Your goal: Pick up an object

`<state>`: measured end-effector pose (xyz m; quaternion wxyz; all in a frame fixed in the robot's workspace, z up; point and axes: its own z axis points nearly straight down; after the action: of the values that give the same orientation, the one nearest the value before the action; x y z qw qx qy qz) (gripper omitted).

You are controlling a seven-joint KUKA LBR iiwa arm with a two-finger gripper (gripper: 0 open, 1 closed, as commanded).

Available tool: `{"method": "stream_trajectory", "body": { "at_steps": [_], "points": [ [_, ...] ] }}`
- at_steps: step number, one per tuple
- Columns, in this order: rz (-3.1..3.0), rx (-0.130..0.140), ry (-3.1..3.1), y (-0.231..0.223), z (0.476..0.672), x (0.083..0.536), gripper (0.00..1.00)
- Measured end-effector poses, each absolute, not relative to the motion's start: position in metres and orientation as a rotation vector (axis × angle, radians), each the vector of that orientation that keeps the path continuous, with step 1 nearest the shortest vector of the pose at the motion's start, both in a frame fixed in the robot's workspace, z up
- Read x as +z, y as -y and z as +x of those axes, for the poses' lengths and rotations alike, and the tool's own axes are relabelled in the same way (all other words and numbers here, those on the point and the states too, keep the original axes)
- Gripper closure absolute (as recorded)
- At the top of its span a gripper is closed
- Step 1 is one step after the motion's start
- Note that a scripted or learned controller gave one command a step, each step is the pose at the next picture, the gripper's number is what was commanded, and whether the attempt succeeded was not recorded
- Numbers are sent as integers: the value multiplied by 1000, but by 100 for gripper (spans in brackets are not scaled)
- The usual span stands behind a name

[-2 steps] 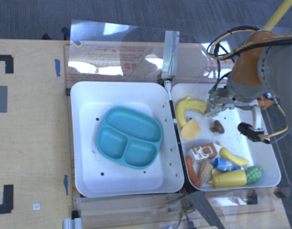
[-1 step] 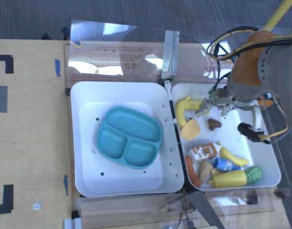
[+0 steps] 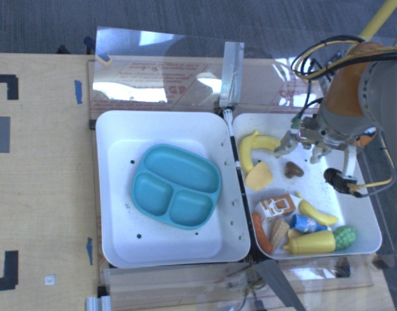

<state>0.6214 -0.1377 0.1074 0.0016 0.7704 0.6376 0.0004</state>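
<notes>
On a pale wooden bench (image 3: 43, 193) marked with black corner brackets and strips of blue tape, two shallow white bins sit side by side, with a dark grey carpeted floor (image 3: 185, 5) beyond the far edge. A clear plastic screen (image 3: 159, 70) stands upright behind the bins, catching bright reflections.

From the camera view, the left bin (image 3: 114, 141) holds a teal divided plate (image 3: 176, 185) lying flat near its middle (three compartments, all facing up). The right bin (image 3: 367, 219) holds a scatter of toy food: a curved yellow banana (image 3: 255, 145) at the far left corner, a pale yellow rounded piece (image 3: 259, 175) just below it, a small brown object (image 3: 294, 170) near the centre, an orange and white carton (image 3: 279, 206), a second small banana (image 3: 317, 213), an orange carrot (image 3: 261, 233), a blue item (image 3: 303, 224), a yellow bottle (image 3: 311, 242) and a green bumpy piece (image 3: 344, 236) along the near edge.

The arm (image 3: 360, 92) reaches in from the right, and its gripper (image 3: 301, 145) hovers above the far part of the right bin with fingers spread apart, nothing between them; the brown object lies just below it, apart from the fingertips
</notes>
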Motion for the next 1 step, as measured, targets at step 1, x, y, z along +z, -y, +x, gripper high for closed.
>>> {"method": "stream_trajectory", "body": {
  "at_steps": [1],
  "points": [
    [2341, 3, -2092, 140, 601, 87, 0]
  ]
}}
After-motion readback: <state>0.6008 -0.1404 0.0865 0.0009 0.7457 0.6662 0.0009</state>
